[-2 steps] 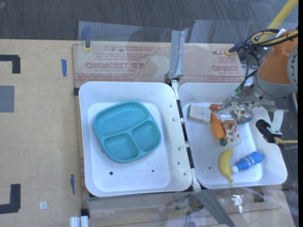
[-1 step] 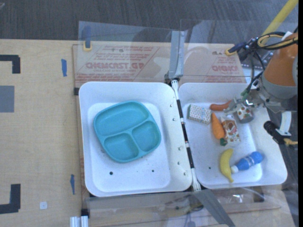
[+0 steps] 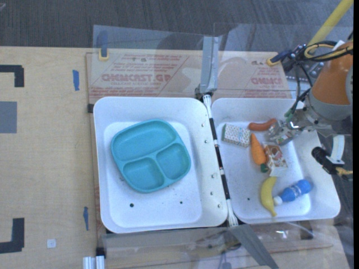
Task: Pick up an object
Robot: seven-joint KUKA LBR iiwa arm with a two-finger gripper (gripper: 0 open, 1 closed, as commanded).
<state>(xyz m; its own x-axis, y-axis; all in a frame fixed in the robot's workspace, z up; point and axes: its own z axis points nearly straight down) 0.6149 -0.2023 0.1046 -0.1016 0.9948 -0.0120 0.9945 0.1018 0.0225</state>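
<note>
Near the right bin point(image 3: 320, 206) far rim, gripper point(image 3: 282, 133) hovers, grip state unreadable, beside hotdog point(image 3: 262, 125).

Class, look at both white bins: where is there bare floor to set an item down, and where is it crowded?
Left bin: bare strips border the teal divided plate, widest along the near edge. Right bin: a bare patch lies left of the carrot and banana. It is crowded around the sausage, the carrot and the gripper.
</note>
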